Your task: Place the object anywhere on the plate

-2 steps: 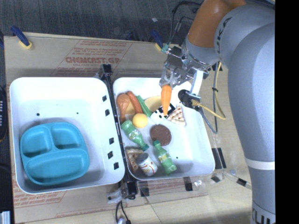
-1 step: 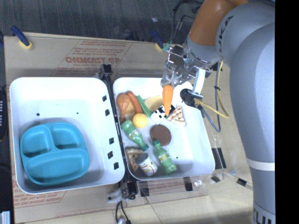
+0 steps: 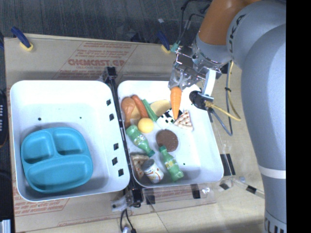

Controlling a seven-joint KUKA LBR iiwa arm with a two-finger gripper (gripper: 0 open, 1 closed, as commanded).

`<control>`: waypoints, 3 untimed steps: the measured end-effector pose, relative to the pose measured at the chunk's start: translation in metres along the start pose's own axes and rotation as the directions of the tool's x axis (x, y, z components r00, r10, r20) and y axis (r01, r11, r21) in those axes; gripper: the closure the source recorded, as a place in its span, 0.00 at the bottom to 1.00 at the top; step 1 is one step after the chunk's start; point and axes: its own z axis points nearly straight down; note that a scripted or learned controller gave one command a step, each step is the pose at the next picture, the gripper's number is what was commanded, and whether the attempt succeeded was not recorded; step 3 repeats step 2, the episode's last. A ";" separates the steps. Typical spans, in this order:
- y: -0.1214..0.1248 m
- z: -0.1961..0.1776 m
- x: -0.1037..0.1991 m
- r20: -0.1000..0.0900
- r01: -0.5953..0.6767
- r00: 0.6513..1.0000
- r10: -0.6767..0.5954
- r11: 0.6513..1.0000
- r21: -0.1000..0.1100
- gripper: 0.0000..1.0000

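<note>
Blue plate point(image 3: 56, 160) in left bin point(image 3: 58, 89), carrot point(image 3: 175, 102) in jaws point(image 3: 177, 85) over right bin point(image 3: 206, 149)

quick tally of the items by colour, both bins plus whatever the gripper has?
Orange: 2, carrot between the fingers, carrot in bin
Green: 2, bottles
Yellow: 2, lemon, banana
Brown: 2, bread, cookie
Blue: 1, plate
Total: 9

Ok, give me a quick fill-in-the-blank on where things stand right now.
1. The pincer holds an orange ____ by its top.
2. The blue plate lies in the ____ bin.
3. The carrot hangs over the ____ bin.

Missing words: carrot; left; right
</note>
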 end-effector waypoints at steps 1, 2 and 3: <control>0.000 -0.009 0.000 0.003 0.007 1.000 -0.007 1.000 0.005 1.00; -0.001 -0.018 0.000 0.006 0.013 1.000 -0.013 1.000 0.010 1.00; -0.001 -0.018 0.000 0.006 0.013 1.000 -0.013 1.000 0.010 1.00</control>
